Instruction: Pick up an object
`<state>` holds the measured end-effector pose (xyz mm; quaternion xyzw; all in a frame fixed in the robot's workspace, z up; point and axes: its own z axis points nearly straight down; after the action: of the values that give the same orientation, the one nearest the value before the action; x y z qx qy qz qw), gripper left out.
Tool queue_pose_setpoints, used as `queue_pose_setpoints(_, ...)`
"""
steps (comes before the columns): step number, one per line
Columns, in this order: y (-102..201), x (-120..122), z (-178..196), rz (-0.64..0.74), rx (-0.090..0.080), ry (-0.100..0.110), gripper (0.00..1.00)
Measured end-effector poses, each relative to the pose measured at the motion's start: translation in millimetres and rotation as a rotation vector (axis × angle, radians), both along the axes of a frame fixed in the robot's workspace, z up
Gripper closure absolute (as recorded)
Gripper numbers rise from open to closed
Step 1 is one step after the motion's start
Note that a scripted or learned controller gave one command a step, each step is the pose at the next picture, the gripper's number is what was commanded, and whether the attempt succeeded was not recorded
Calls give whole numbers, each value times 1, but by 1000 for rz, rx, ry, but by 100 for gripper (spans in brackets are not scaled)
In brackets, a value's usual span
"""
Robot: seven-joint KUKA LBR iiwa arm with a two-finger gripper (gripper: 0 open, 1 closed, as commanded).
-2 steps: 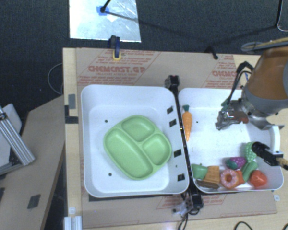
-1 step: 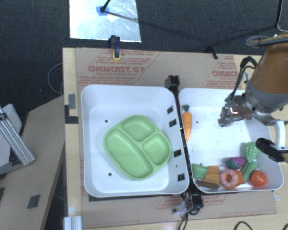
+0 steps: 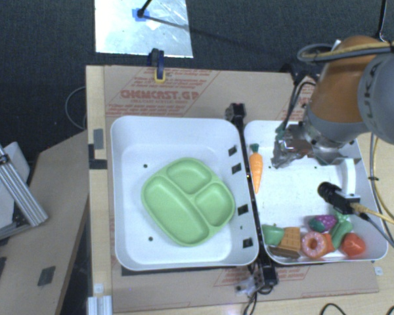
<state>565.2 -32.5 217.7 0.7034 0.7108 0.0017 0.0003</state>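
glossy tapered plastic carrot (image 3: 255, 168) beside metallic tool (image 3: 284, 151), its finger state unclear, over smooth white bin (image 3: 371, 238)

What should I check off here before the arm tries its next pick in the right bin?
1. Gripper over the right bin: ok.
2. Nothing between its fingers: cannot tell.
3. Nearest target, the carrot, lies apart from other items: ok.
4. Carrot clear of the bin wall: not ok, it sits against the divider.
5. Remaining toys, including the donut, are spaced for a clean grasp: not ok, clustered in the near corner.
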Motion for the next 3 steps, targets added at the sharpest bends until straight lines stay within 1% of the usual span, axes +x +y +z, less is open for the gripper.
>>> queue_pose_setpoints(1,-4,-13,2,-10,-2,3,100)
queue_pose_setpoints(2,0,-6,17,-5,-2,0,100)
queue_pose_setpoints(3,6,-10,13,-5,-2,2,100)
